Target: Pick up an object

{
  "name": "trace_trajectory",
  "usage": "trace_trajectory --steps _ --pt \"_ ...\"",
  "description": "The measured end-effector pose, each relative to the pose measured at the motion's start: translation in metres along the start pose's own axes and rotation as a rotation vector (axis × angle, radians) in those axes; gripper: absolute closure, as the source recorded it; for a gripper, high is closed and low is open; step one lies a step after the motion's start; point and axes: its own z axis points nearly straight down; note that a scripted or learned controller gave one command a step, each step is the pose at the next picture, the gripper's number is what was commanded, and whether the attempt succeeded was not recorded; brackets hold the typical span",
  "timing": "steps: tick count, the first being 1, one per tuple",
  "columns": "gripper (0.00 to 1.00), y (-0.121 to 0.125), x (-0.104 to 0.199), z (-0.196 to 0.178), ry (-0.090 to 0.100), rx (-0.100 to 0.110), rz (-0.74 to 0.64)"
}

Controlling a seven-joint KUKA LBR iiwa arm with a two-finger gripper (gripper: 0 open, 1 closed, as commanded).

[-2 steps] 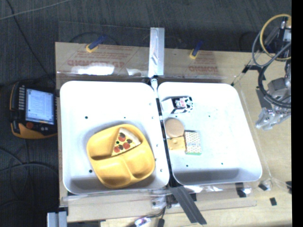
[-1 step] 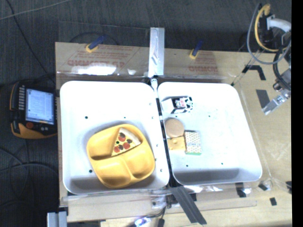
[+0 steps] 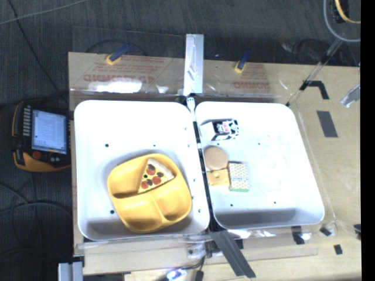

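Two white bins sit side by side on the bench, so things can be picked from one and put in the other. The left bin (image 3: 94, 133) holds one yellow divided plate (image 3: 149, 201), and one toy pizza slice (image 3: 157, 175) lies in the plate's top part, probably dropped there and stopped by the plate's little walls. The right bin (image 3: 281, 174) holds four small things, all bunched close to the wall between the bins, maybe because they slid or were let go there. There is one small black-and-white toy (image 3: 225, 128), spotted like a cow, near the top. Below it lies one round tan cookie (image 3: 214, 157). Just under the cookie, touching it, is one tan square piece (image 3: 218, 179) like a cracker or toast. Right beside that is one small pale green patterned packet (image 3: 239, 176). Any of these could be the thing to pick up, and none has been lifted yet; all lie flat in their bins. I cannot tell whether the claw is open or closed. The rest of the right bin is bare white floor.
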Motion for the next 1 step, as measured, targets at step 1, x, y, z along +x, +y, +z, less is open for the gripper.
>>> trace_trajectory --steps 1 --pt "1.0 0.0182 -0.0373 0.0099 -0.001 -0.002 -0.293"
